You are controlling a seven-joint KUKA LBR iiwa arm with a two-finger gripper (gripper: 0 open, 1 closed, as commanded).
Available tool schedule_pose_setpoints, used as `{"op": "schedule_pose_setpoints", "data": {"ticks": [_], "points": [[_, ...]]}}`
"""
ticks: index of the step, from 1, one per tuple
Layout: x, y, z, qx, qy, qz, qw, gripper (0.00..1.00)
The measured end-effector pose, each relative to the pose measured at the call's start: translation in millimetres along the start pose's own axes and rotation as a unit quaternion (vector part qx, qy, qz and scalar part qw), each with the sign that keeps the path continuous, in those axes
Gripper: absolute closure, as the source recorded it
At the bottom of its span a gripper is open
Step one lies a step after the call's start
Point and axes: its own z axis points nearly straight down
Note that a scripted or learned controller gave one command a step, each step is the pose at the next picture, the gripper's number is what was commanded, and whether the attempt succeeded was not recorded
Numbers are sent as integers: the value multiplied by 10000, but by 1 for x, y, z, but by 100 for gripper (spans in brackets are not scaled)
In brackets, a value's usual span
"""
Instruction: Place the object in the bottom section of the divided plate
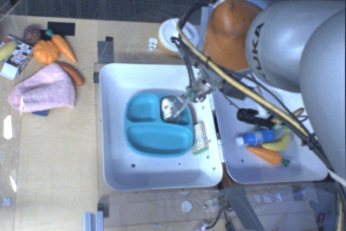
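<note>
A blue divided plate (141, 128) lies in the left white bin (116, 170). It has two small sections at the top and one wide section (159, 139) at the bottom. My gripper (174, 107) reaches down from the right into the plate's upper right section. A small, shiny, pale thing (168, 111) shows at its tip inside that section; I cannot make out what it is or whether it is held. A pale green patterned sponge (200, 137) leans against the plate's right edge.
The right bin (238, 173) holds a blue bottle (258, 138), a banana (281, 143) and a carrot (266, 155). Outside the bins at the left lie a pink cloth (43, 92), toy carrots (65, 47), a small pumpkin (45, 52) and a sausage (73, 73).
</note>
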Motion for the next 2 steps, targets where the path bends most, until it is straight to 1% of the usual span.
{"op": "schedule_pose_setpoints", "data": {"ticks": [2], "points": [[0,0,0,0,0,0,10000,0]]}}
